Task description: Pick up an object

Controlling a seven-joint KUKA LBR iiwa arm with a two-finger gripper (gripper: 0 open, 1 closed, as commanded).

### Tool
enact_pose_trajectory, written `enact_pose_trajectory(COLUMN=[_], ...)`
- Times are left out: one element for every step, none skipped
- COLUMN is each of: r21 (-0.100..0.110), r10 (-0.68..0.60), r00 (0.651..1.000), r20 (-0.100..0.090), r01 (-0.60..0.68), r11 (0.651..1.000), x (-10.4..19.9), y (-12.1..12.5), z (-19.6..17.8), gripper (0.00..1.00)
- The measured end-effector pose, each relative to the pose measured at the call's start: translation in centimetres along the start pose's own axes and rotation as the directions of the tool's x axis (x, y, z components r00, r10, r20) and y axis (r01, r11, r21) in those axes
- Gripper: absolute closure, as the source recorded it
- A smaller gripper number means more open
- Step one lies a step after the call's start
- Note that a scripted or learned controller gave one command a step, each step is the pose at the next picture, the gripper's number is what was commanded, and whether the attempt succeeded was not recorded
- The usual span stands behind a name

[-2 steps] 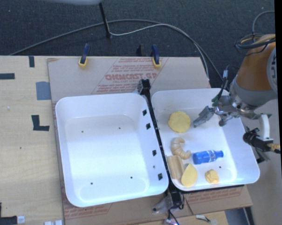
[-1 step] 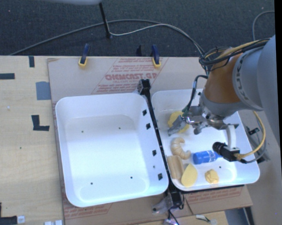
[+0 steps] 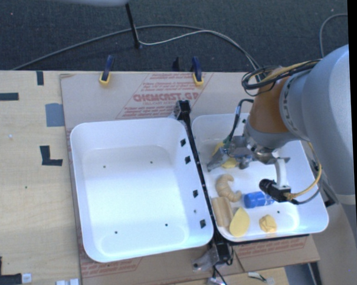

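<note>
My gripper [image 3: 227, 158] is low in the right bin [image 3: 306, 222], near its left wall and towards the back. A small yellow object [image 3: 229, 164] lies right under the gripper, partly hidden by it. In front of it rest a tan croissant-shaped piece [image 3: 228, 187], a blue cylinder [image 3: 255, 199], a wooden block [image 3: 221, 211], a yellow oval piece [image 3: 240, 223] and a small yellow lump [image 3: 267, 223]. The grey arm with its orange band [image 3: 266, 114] comes in from the right.
The left bin [image 3: 85, 172] sits beside the right one, split from it by a black clamp strip [image 3: 194, 168]. Cables [image 3: 299, 193] loop off the wrist over the right bin's right side. Both bins stand on a cardboard sheet [image 3: 153, 93].
</note>
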State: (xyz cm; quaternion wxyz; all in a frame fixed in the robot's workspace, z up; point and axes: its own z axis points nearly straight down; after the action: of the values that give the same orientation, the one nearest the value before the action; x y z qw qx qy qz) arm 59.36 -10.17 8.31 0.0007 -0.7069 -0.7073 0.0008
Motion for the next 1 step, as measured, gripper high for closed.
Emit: enact_pose_trajectory(r21=[-0.003], r10=[-0.085], r00=[0.996], r20=[0.000], r01=[0.085], r11=[0.996], x=[0.05], y=[5.96], z=[-0.18], gripper=[0.00])
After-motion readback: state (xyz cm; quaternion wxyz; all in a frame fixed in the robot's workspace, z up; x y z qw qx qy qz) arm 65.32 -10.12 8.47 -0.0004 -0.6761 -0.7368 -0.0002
